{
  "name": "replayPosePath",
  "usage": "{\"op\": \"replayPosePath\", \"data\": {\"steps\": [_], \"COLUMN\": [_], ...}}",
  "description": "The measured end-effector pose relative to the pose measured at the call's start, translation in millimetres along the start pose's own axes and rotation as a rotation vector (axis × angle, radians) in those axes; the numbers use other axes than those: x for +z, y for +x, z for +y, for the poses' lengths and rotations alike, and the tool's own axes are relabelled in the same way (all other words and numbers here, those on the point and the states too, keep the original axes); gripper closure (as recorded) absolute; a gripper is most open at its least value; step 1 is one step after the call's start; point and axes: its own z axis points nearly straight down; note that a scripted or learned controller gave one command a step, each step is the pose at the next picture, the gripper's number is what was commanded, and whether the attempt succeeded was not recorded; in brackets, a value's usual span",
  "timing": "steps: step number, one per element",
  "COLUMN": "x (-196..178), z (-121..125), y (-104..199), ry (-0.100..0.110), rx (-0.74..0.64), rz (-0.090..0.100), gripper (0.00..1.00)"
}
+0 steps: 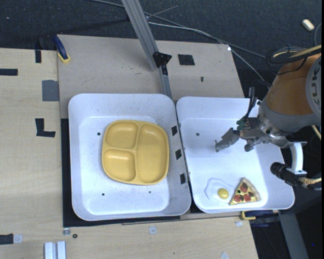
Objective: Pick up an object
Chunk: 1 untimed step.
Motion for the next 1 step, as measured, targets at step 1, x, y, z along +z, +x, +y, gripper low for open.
{"op": "replayPosePath", "data": {"steps": [1], "x": [43.6], "z": [-2.7], "y": [1.2], "ry": [0.003], "rx": [0.001], "rz": [-0.001], "gripper": [0.0]}}
